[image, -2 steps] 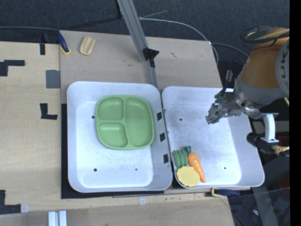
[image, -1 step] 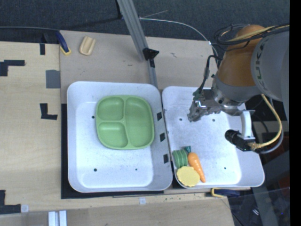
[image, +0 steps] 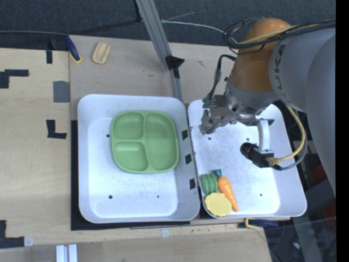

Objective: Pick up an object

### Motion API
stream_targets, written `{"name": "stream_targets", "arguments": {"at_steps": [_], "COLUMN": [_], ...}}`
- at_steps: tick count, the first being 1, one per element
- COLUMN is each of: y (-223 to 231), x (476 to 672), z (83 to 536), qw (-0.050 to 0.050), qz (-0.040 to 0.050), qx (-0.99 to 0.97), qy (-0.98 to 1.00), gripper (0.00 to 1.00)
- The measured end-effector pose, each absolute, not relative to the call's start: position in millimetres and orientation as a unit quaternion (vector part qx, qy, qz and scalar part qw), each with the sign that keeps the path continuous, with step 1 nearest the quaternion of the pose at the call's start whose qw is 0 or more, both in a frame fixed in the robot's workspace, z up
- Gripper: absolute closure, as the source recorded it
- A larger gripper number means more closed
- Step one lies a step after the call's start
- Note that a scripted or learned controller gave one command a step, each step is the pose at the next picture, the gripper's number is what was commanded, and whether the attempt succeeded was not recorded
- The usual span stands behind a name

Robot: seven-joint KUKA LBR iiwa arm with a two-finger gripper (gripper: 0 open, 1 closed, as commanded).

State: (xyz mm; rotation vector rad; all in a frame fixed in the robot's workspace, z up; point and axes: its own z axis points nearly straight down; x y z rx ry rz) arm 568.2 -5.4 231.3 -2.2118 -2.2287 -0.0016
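In the right bin [image: 283,198], near its front left corner, lie an orange carrot [image: 227,192], a yellow round piece [image: 217,204] and a green ribbed item [image: 208,182], all close together. My gripper [image: 206,127] hangs over the bin's back left part, well behind these objects. Nothing shows between its fingers.
A green divided plate [image: 145,141] sits in the left bin [image: 95,201]. A slanted metal pole [image: 158,31] rises behind the bins. A tan block [image: 101,53] and a blue-yellow tool [image: 73,50] lie on the bench at the back left.
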Motion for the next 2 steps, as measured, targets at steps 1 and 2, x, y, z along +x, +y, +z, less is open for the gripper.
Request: {"name": "stream_targets", "arguments": {"at_steps": [1, 2], "y": [49, 95], "x": [572.7, 588.5], "z": [233, 239], "qw": [0.001, 0.001], "qz": [-0.0001, -0.0004], "qx": [-0.704, -0.705], "qy": [-0.71, -0.709], "gripper": [1.0, 1.0]}}
